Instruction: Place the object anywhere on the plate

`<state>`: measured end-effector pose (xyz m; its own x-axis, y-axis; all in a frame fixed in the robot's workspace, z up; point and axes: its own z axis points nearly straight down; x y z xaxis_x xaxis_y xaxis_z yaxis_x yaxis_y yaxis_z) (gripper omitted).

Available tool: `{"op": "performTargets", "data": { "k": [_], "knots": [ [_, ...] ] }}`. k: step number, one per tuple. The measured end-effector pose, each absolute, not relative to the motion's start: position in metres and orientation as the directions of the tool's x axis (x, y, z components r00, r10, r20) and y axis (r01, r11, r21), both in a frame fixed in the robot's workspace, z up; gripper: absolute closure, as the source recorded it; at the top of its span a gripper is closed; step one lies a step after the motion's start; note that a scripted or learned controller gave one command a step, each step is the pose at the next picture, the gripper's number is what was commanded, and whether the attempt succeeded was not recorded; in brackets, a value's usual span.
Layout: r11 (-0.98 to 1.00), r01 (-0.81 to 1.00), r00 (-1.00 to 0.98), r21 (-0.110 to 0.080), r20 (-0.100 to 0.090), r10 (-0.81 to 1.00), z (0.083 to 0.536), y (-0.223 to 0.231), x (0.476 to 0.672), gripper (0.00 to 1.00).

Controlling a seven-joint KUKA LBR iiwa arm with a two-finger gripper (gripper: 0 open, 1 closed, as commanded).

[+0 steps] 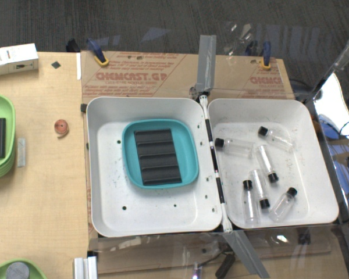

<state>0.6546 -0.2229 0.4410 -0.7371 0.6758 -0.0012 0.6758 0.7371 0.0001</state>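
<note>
Left bin (pixel 104 214) holds teal plate (pixel 189 161), dark ridged block (pixel 157 156) on it. Right bin (pixel 314 214): six clear vials (pixel 266 164), black caps, probably loose. I cannot tell gripper state. I'd pick isolated far vial (pixel 274 136), grasp mid-body.

pale glossy shape (pixel 335 100) at right edge, perhaps robot

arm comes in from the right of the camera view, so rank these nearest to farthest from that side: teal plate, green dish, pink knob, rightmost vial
1. Rightmost vial: in the right bin, near its front right corner.
2. Teal plate: in the middle of the left bin.
3. Pink knob: on the wooden bench, left of both bins.
4. Green dish: at the far left edge.
</note>
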Motion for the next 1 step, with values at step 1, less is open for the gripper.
{"op": "performTargets", "data": {
  "k": [1],
  "knots": [
    [0.802,0.597,-0.802,-0.001,0.0,0.597,0.4405,-0.221,0.6543,0.0]
  ]
}}
